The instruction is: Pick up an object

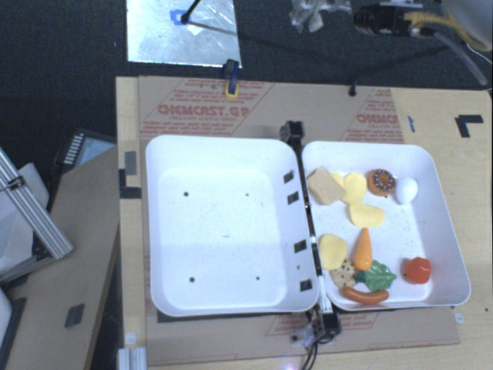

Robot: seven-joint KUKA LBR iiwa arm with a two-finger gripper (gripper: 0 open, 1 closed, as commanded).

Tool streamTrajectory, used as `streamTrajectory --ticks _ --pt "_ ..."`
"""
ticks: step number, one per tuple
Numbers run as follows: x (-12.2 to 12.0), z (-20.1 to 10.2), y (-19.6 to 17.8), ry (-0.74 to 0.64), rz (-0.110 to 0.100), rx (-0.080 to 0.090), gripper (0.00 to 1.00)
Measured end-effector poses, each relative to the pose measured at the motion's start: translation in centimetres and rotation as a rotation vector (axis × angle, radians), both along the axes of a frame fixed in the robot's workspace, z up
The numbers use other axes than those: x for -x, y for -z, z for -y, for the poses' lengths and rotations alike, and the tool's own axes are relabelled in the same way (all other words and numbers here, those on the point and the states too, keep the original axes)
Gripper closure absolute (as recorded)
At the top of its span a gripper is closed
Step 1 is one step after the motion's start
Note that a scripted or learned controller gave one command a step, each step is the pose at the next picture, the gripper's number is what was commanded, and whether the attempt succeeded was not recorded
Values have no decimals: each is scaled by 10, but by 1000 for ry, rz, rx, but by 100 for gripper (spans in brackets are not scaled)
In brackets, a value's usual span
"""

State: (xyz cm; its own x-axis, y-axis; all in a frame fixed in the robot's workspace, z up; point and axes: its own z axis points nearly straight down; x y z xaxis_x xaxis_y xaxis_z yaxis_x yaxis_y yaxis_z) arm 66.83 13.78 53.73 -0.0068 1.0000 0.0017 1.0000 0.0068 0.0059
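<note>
The right white bin holds several toy foods. A tan bread slice, a pale yellow chip, a brown donut and a white egg lie along its far side. Lower down are another yellow chip, an orange carrot, a third yellow piece, a cookie, a green leaf, a red sausage and a red tomato. My gripper hangs blurred at the top edge, far beyond the bins and high above the bench.
The left white bin sits beside the right one, joined by a black divider. A shiny foil sheet lies at the far left, with a yellow-blue clamp on the cardboard base. Metal rails stand at the left edge.
</note>
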Motion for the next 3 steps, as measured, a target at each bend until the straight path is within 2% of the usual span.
streamTrajectory --ticks 3 --pt "34 -11 2 2 -5 1 100"
